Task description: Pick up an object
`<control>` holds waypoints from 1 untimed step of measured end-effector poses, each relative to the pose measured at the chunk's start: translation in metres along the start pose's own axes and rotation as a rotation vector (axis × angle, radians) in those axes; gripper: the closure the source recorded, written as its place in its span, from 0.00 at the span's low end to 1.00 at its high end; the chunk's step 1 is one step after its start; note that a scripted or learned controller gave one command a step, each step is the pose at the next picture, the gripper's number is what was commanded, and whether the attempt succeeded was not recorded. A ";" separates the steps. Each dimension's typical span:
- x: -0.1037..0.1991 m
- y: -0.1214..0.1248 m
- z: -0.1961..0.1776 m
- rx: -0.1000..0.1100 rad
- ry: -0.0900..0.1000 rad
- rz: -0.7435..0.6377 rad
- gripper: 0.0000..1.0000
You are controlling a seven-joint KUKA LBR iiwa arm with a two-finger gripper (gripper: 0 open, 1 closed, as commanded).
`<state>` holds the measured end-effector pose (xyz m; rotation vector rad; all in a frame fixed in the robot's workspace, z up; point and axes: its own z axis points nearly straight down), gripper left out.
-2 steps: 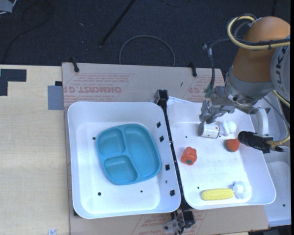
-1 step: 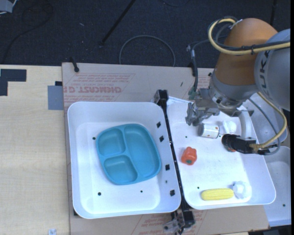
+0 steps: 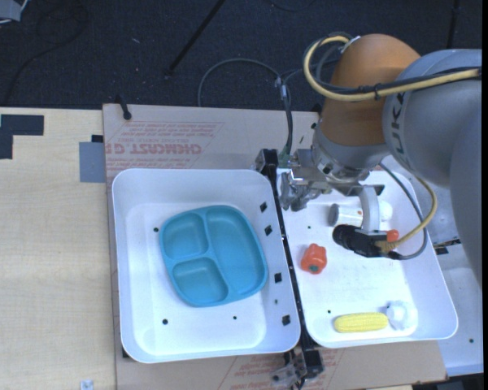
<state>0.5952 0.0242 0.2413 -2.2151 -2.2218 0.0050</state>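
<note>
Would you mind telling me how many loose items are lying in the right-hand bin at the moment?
3: an orange piece near the bin's left side, a corn cob along the front edge, and a small white item beside the cob. The arm covers the back of the bin, so more may be hidden.

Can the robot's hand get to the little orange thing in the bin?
Probably yes. The orange thing lies alone on the bare floor of the right bin, nothing on top of it, and the hand hangs just above and left of it.

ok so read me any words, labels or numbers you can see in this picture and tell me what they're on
Red print on the brown cardboard sheet behind the white bins: upside down and blurred, not readable with confidence.
More red print on the cardboard at the front edge: too small and blurred to read.
</note>
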 end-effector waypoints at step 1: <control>0.061 0.000 0.010 0.000 0.000 0.000 1.00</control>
